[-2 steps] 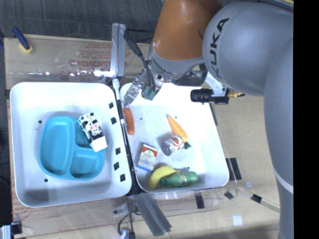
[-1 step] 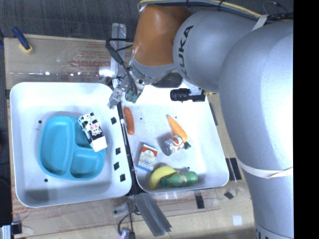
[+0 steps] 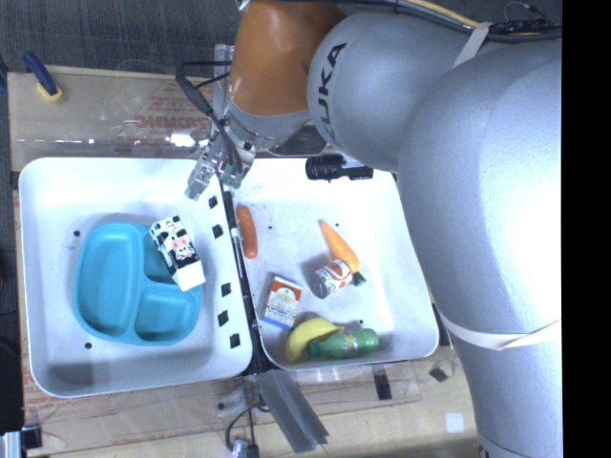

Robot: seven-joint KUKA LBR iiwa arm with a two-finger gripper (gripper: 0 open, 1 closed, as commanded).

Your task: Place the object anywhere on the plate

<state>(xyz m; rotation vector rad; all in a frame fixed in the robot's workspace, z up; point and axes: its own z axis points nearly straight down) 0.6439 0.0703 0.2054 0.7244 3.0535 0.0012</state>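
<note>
One milk carton (image 3: 178, 252) on blue plate (image 3: 134, 294) rim | pincer (image 3: 208, 175) above-right, apart | pincer state unclear

The divided plastic plate (image 3: 124, 294) is light blue. The small carton (image 3: 178, 251) on it is white with black cow patches. Both shallow bins (image 3: 43, 256) are white. The sausage (image 3: 247, 231) and carrot (image 3: 338, 241) are orange-red. The banana (image 3: 304, 336) is yellow, the bottle (image 3: 346, 343) green. The arm (image 3: 458, 160) is grey with an orange band.
</note>
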